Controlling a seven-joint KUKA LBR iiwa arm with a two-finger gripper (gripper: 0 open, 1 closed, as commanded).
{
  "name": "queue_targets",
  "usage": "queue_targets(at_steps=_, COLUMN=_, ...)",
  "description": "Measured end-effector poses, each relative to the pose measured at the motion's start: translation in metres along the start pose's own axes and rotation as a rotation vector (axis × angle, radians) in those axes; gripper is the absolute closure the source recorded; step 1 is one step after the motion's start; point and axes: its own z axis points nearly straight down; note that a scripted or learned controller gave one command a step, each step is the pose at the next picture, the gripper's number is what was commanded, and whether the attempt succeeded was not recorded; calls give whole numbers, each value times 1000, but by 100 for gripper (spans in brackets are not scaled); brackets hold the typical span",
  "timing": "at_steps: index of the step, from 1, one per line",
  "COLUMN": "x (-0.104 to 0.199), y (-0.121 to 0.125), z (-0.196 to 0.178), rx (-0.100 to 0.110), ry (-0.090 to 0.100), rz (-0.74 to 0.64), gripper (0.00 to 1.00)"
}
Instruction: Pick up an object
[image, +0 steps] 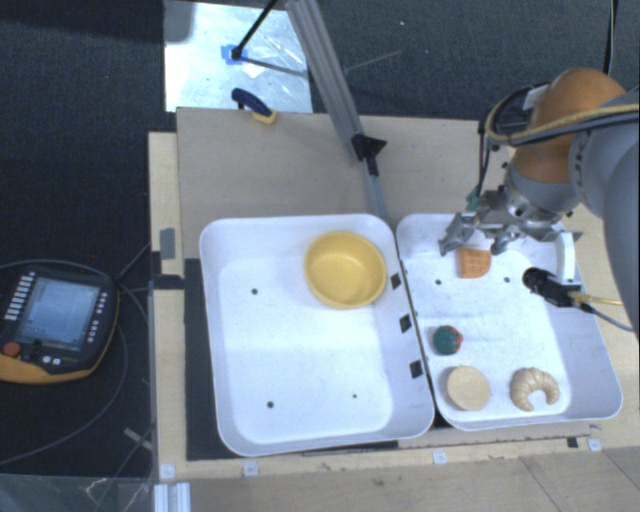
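Note:
My gripper (478, 238) hangs over the far end of the right bin (590, 350), its metal fingers (452, 240) spread open. An orange wedge-shaped piece (474, 263) lies on the bin floor right at the fingertips, on their near side, and is not gripped. Further toward the front of the same bin sit a small green and red ball (447, 339), a round tan disc (467, 387) and a croissant-shaped piece (534, 388). A yellow bowl (345, 268) stands upright at the far right corner of the left bin (250, 330).
The arm with its orange band (565, 110) comes in from the upper right. A black fitting with a cable (548, 284) juts out over the right bin beside the wrist. A slanted metal pole (340, 95) crosses the bench behind the bins. A teach pendant (50, 320) lies on the floor at left.

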Motion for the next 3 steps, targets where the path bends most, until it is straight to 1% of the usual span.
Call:
queue_targets(at_steps=1, x=0, y=1, z=49, rx=-6, ry=-2, rz=0, gripper=0)
queue_targets(at_steps=2, x=-1, y=2, z=36, rx=-11, ry=-3, rz=0, gripper=100)
queue_targets(at_steps=3, x=-1, y=10, z=-10, rx=-8, ry=-1, rz=0, gripper=100)
